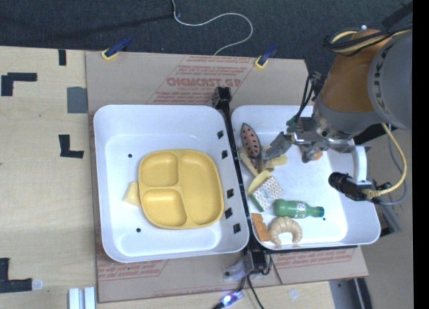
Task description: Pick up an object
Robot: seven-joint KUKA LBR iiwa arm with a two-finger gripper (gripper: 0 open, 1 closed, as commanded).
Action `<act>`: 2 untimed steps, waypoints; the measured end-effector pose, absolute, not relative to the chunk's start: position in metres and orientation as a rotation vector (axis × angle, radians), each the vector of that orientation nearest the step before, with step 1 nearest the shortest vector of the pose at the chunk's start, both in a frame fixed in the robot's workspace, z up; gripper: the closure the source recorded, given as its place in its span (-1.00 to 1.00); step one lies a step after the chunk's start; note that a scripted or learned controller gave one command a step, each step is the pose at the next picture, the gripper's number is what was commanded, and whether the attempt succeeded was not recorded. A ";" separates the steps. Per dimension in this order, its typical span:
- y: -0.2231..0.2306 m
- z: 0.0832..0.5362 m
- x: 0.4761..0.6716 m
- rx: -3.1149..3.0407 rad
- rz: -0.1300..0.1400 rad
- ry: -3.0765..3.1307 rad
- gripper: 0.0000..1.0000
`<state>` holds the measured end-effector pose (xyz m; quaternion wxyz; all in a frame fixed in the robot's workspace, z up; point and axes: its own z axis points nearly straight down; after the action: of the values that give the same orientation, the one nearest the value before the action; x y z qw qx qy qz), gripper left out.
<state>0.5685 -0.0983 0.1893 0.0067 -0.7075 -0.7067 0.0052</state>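
gripper [285, 148] low in the right bin [348, 230], finger spread unclear, nothing seen held. banana [258, 165] touches its tip on the side away from the arm, long axis crosswise.

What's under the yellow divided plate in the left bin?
A pale yellow flat piece sticks out from under the yellow divided plate's left edge, on the left bin floor. How far it runs underneath is hidden.
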 end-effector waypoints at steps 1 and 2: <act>-0.098 0.198 0.572 -2.217 0.002 -2.222 -1.00; -0.107 0.147 0.567 -2.218 0.008 -2.220 -1.00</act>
<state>0.5669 -0.1067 0.1470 0.0021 -0.7068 -0.7074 0.0024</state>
